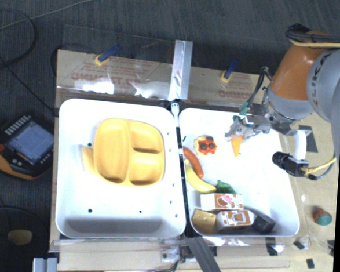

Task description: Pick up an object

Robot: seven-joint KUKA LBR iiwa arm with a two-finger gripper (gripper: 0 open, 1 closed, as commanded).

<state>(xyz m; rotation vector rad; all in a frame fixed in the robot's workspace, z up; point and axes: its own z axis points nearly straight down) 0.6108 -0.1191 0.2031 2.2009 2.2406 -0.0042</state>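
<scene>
Camera view: the left bin (66, 212) is holding a yellow divided tray (128, 150). The right bin (286, 216) is holding a banana (199, 181) and cartons (228, 215) near its front edge. The gripper (240, 131) is hovering by the far edge, fingers clamping an orange cone (237, 144).

The gripper (240, 130) hangs over the right bin (282, 187) with an orange cone (236, 145) just under it, seemingly between its tips. Below lie a small orange toy (205, 145), a sausage (192, 161), a banana (199, 181) and a carton (228, 212). A yellow tray (129, 151) fills the left bin (66, 206).
</scene>
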